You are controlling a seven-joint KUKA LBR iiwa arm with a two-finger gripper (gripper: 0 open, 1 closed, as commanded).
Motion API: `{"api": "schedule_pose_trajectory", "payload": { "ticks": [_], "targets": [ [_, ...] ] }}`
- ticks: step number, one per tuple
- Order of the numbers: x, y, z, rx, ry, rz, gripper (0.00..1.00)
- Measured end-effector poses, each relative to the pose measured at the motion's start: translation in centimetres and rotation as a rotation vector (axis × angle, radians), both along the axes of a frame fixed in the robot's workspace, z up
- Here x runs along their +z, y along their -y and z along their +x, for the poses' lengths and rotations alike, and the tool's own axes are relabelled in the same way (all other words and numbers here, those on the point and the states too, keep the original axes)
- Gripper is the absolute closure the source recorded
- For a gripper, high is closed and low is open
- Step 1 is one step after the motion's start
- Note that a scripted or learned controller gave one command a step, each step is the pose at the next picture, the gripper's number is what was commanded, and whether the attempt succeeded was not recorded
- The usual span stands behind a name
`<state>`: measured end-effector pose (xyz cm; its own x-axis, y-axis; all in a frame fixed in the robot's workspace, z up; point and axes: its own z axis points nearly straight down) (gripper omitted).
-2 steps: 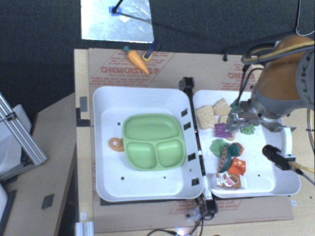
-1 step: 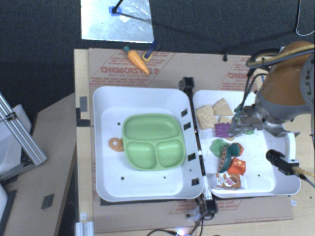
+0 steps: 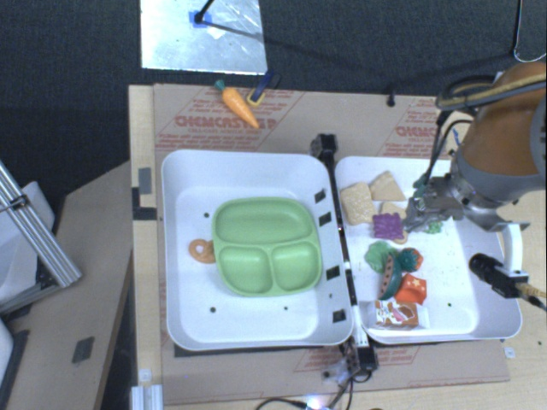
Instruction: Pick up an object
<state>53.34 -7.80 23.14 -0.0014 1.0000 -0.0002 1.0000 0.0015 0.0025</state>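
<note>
The arm (image 3: pixel 504 135) is cut off by the frame's edge at three o'clock, so its upper links cannot be followed. The gripper (image 3: pixel 420 214) sits low over the right bin (image 3: pixel 491 319), and its fingertips are too small and dark to separate. It covers part of a green item (image 3: pixel 434 225) whose kind is unclear. The print on the small packet (image 3: pixel 397 313) at six o'clock is unreadable.

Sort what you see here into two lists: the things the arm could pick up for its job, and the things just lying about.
For the job:
claw
purple piece
two tan slices
green leafy toy
orange-red toy
printed packet
right bin

Lying about:
green divided tray
small pretzel ring
left bin
toy carrot
foil sheet
</note>
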Motion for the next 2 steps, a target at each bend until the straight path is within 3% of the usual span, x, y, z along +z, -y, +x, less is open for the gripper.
{"api": "schedule_pose_trajectory", "payload": {
  "ticks": [2],
  "targets": [
    [-0.25,-1.65,0.26,0.004,-0.001,0.000,1.00]
  ]
}}
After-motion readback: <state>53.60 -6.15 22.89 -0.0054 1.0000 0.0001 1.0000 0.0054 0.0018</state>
